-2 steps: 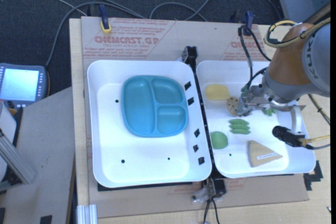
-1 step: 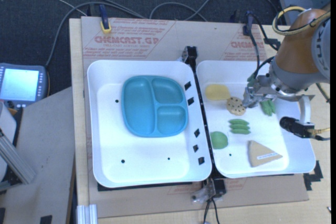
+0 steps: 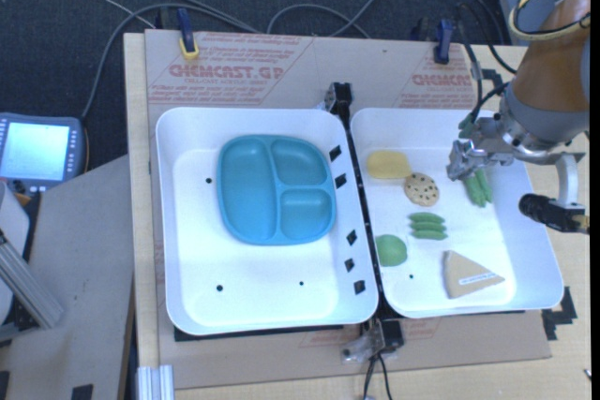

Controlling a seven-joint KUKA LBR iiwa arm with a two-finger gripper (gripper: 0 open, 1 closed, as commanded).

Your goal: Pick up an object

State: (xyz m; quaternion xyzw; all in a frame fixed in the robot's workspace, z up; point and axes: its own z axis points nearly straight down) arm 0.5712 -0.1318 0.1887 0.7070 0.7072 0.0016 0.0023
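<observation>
My gripper (image 3: 471, 160) hangs over the right bin (image 3: 534, 248), near its upper right part. A green bean pod (image 3: 479, 188) lies directly below and against the gripper's tip, partly covered by it. I cannot see whether the pod is gripped or just lying on the bin floor. To the gripper's left lie a yellow piece (image 3: 387, 165) and a chocolate-chip cookie (image 3: 422, 190). Lower in the bin are a green pea pod (image 3: 427, 226), a round green piece (image 3: 391, 249) and a tan wedge (image 3: 469, 276).
The left bin (image 3: 187, 239) bears a blue divided plate (image 3: 277, 189). A black divider with clips (image 3: 349, 201) runs between the bins. Cables and two clamps (image 3: 187, 42) sit at the board's far edge. A monitor (image 3: 37, 150) stands off to the left.
</observation>
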